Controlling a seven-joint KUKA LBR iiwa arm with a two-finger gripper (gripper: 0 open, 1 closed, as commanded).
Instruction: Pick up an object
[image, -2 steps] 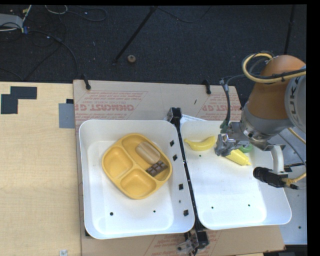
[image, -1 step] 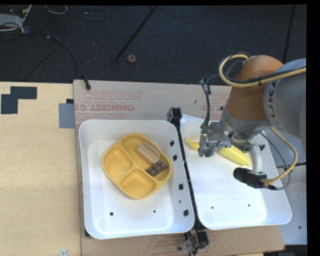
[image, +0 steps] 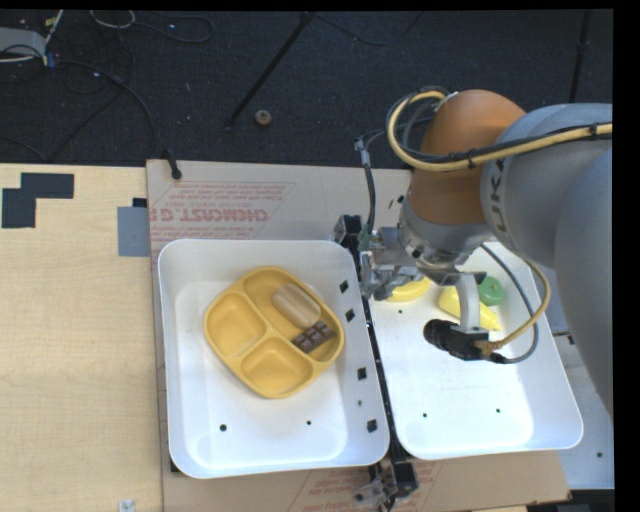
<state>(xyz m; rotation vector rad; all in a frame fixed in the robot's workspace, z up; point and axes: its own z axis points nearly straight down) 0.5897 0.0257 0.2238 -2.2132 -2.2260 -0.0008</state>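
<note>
Hanging over the far left corner of the right bin (image: 470, 410), the gripper (image: 379, 282) sits low beneath the bulky wrist, close to the wall shared with the left bin (image: 200, 425). Whether it is released or clenched cannot be told, since the wrist hides it. The nearest candidate is a flat yellow piece (image: 411, 292) just to its right. A second yellow piece (image: 470, 312) and a green round thing (image: 491, 292) lie further right, partly under the arm. To do this step well, I would center on the flat yellow piece, keep clear of the bin wall, and descend squarely. In the left bin, a yellow divided tray (image: 245, 325) holds a beige piece (image: 296, 301) and a brown block (image: 315, 338), well apart from the gripper.
</note>
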